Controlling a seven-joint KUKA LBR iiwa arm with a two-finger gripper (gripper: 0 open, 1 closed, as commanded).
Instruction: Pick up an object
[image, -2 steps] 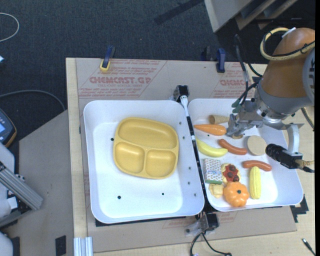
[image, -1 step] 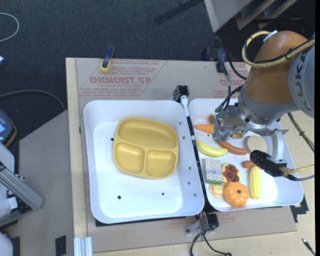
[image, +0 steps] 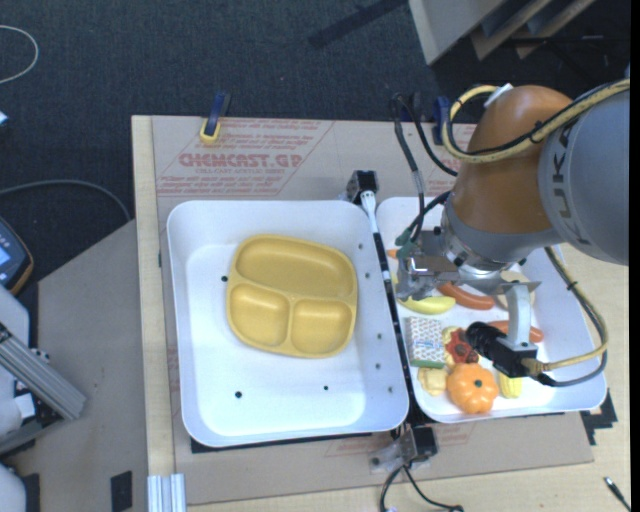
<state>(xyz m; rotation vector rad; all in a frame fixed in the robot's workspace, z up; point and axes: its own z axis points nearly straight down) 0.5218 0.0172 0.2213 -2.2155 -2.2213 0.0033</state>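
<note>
We see the pincer (image: 424, 282) low over the left part of the right bin (image: 572, 352), close to the wall next to the left bin (image: 200, 335). The wrist covers its tips, so we cannot tell whether it is apart or together.

Just on its near side lies a small yellow banana (image: 430, 304). Its long axis runs left to right, and its left end comes almost to the bin's left wall, so there is little room on that side. Just right of it lies a red sausage (image: 470, 296) on nearly the same line, with its right end slanting a little nearer.

Nearer still, a white printed packet (image: 428, 345) lies beside the left wall, its long axis running far to near. An orange pumpkin (image: 472, 389) sits close to the near rim. Small things crowd this near-left part of the bin and lie just beside one another. Bare white floor shows toward the right rim.

In the left bin a yellow divided plate (image: 292, 295) lies flat, somewhat toward the far side. We see bare floor all round it, widest on the near side. The brown desk (image: 148, 300) shows beyond the far rims and along the left edge.
</note>
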